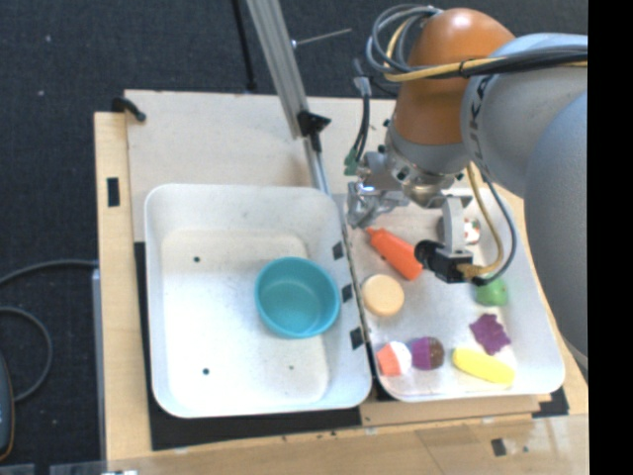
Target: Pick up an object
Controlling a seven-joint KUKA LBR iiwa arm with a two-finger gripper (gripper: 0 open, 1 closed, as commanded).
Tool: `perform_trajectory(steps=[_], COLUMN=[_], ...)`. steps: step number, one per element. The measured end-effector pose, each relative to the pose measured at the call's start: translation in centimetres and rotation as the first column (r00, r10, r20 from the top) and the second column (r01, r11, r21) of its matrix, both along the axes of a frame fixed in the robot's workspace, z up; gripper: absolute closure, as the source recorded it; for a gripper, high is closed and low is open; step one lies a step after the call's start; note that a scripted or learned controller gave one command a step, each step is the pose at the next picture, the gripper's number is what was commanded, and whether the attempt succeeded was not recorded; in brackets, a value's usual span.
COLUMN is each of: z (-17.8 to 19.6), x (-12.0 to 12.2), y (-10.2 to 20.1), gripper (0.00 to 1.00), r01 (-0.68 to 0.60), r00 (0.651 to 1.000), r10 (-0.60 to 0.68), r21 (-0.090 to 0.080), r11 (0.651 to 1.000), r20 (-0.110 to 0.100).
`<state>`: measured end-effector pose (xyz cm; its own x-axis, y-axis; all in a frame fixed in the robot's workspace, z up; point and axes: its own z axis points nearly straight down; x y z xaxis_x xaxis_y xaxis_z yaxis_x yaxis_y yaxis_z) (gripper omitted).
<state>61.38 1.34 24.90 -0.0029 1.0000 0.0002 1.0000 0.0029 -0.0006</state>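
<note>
Objects for picking lie in the right bin: an orange carrot near its upper left, a cream round piece just below it, a green item, a purple piece, a yellow banana shape, a dark maroon ball and a red-and-white piece along the lower edge. Claw hangs over the upper left corner of that bin, just above the carrot's tip (whether it touches cannot be told), and its opening cannot be told from this angle; nothing is visibly held. Left bin on the tabletop carries a teal bowl, upright, near the divide.
</note>
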Motion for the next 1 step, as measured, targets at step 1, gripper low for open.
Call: perform_trajectory(steps=[1], z=[-1.13], x=[1.55], y=[5.15], gripper=[1.0], r01=[-0.003], r00=[1.0], r10=[0.003], r21=[-0.001], r11=[1.0], r20=[0.002])
